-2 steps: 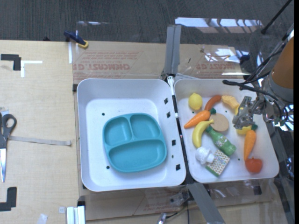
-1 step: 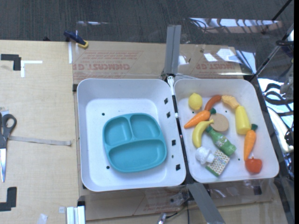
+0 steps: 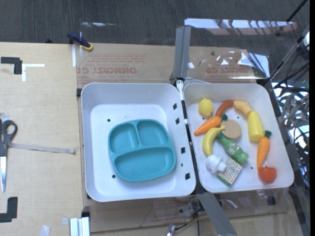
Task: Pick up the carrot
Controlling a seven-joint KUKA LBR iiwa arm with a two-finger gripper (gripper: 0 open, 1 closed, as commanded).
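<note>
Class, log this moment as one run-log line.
phase: pre-grasp | orange toy carrot: right white bin, beside yellow banana | teal divided plate: left white bin

Left white bin [image 3: 93, 146], holding a teal divided plate [image 3: 141, 150]. Right of this bin, touching it: second white bin [image 3: 275, 127] with lemon [image 3: 205, 106], banana [image 3: 210, 140], green bottle [image 3: 233, 150], red pepper [image 3: 267, 174]. Far left of it: scissors [image 3: 5, 146].

— What of the machine's own build can be made out?

— By the right margin, a tangle of thin, pale, looping cables [image 3: 295, 104] beside thin dark slanted struts [image 3: 288, 54]. Whether they belong to the arm, I cannot tell.
</note>
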